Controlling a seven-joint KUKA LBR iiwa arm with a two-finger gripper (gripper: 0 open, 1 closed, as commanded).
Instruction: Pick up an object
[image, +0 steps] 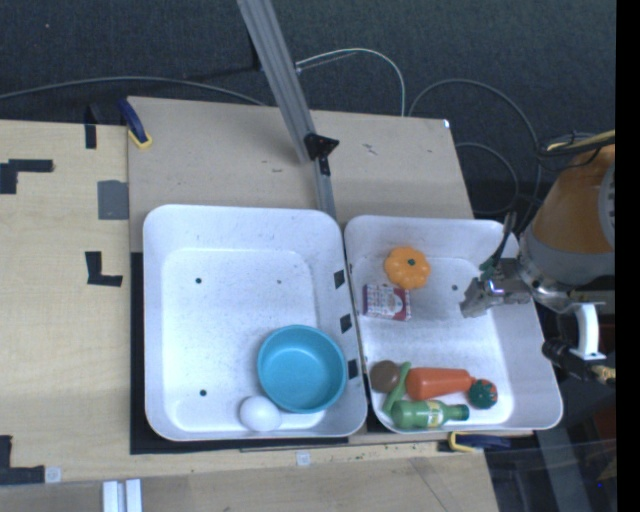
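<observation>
The two-finger metal gripper (484, 293) hangs over the right side of the right white bin (530, 395), and nothing is visible between its tips; whether it is spread or closed I cannot tell. The nearest candidates, a round orange pumpkin-like toy (408, 267) and a small red-and-white packet (385, 301), lie apart to its left. Descending here risks closing on bare floor, since nothing appears to sit directly beneath it.

Wood bench (230, 150) w/ two white bins, left (160, 300) & right (520, 385), side by side.
</observation>
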